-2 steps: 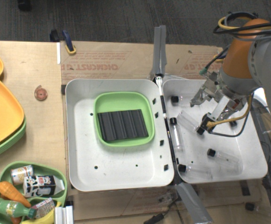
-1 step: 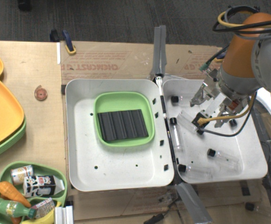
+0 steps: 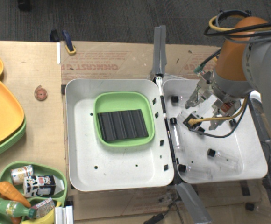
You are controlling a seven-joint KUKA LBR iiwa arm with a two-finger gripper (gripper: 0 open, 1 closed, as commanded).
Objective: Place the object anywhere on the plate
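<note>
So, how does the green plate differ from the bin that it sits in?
The green plate is green and carries a dark ribbed slab; the left bin is white, with small dark specks on its floor. The plate is clearly smaller, covering only the upper middle of the bin. Both are shallow, with rounded corners and raised rims.

Light wood bench (image 3: 42,73), cardboard sheet (image 3: 107,62) across back under bins. Left white bin (image 3: 79,171) and right white bin (image 3: 252,167) side by side, touching at centre. Stacked yellow plates (image 3: 0,111) at left edge. Small pinkish disc (image 3: 41,94) between plates and left bin. Green bowl (image 3: 58,178) of toy food, front-left corner. Blue-yellow clamp (image 3: 68,44) at back edge.
</note>
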